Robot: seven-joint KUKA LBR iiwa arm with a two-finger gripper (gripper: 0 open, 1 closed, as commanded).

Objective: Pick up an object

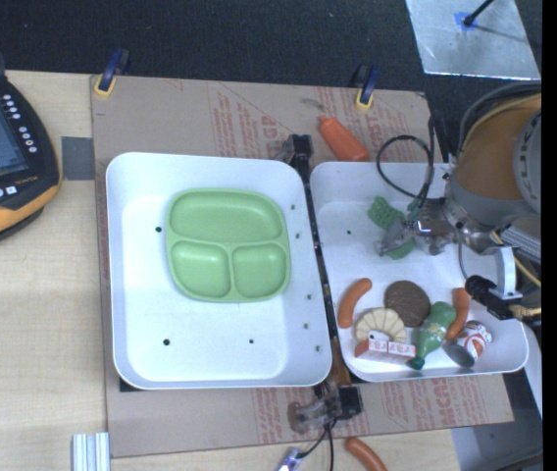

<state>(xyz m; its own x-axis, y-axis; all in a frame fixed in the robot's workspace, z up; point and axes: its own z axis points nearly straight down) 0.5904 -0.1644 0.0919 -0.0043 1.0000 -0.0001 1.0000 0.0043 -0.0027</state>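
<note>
Orange toy food [369, 452] lay at the bench's front edge, outside the right bin [342, 214], where the gripper [404, 235] reached in beside a green leafy toy [384, 213]; whether it was clenched or released, or gripping the toy, could not be told. Other pickable toys — a sausage [354, 300], a brown patty [408, 302], a green bottle [430, 334] — crowded the bin's near end. A sound pick likely needed a centred, vertical descent on one piece, clear of neighbours and wall.
</note>
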